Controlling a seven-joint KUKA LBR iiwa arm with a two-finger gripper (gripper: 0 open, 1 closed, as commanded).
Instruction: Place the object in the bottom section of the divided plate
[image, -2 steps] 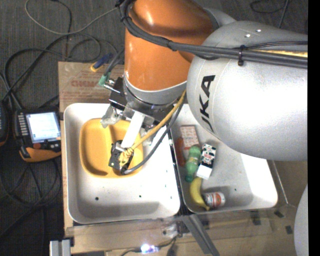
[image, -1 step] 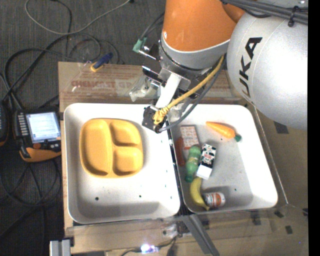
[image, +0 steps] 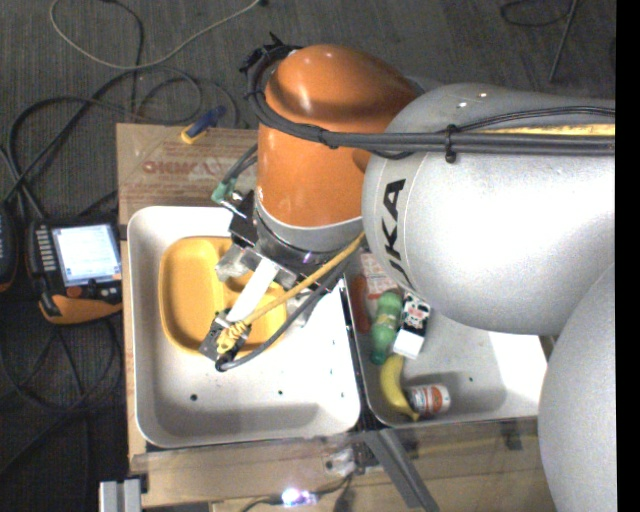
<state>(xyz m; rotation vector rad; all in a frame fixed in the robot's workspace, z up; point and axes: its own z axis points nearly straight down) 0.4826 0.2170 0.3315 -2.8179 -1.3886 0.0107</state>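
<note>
Your arm (image: 480, 200) is glossy pale grey, and its big rounded link, farthest from the jaws, carries black block lettering (image: 392, 215) of which you can read "KA". Nearer the jaws sits a smooth orange dome (image: 320, 120). Below that, closest to the jaws, is a darker grey ring (image: 300, 235). A bundle of black cables (image: 520, 142) runs across the grey link and loops round the orange dome.

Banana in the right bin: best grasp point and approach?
Probably the banana at mid-body, from straight above, closing across its narrow width. It lies flat and curved, close to the view-left wall of the right bin. The red can sits by its lower end, so a side approach looks blocked. Grip above the can.
</note>
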